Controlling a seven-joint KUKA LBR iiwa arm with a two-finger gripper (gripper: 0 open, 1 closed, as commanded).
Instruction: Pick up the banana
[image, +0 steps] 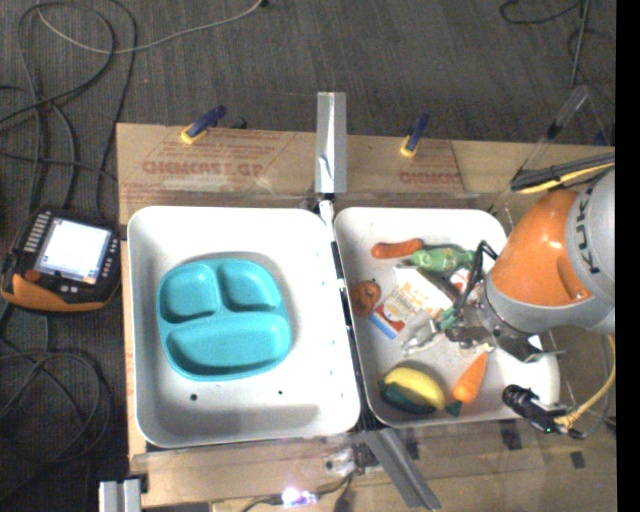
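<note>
The approach is in hand: the gripper (425, 335), fingers spread and holding nothing, hangs over the right bin (357, 300), above the banana (413, 384) by the front wall, so it must next shift forward and descend.

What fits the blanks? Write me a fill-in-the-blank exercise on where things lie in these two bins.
1. The turquoise divided tray lies in the ____ bin.
2. The banana lies in the right bin, near its ____ edge.
3. Just right of the banana lies an orange ____.
4. The tool hangs over the ____ bin, apart from the banana.

Missing words: left; front; carrot; right
</note>
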